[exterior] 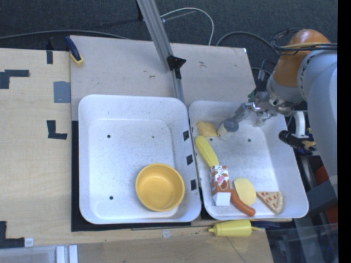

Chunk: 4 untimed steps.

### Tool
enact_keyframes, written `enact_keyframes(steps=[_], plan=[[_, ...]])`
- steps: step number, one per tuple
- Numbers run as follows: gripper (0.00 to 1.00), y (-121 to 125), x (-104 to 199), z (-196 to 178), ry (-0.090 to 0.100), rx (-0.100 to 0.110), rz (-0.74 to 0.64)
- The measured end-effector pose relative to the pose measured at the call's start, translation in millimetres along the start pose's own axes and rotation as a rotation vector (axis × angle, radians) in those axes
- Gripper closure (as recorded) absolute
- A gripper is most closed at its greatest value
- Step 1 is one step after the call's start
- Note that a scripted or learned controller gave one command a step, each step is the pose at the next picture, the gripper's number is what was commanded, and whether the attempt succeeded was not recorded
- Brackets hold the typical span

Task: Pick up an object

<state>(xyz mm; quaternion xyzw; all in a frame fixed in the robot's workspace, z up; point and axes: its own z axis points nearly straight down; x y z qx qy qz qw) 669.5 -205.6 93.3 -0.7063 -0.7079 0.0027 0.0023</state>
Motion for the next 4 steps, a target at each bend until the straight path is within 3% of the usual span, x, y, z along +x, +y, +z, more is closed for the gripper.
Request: enact_keyframes(steps=[1, 3, 4], plan=[[1.00, 0, 1, -10, 0.000, 0.000, -0.002], [1.00, -6, -2, -110, -0.001, -0.011, 0.001], [1.00, -24, 48, -102, 0.001, -0.004, -0.003]])
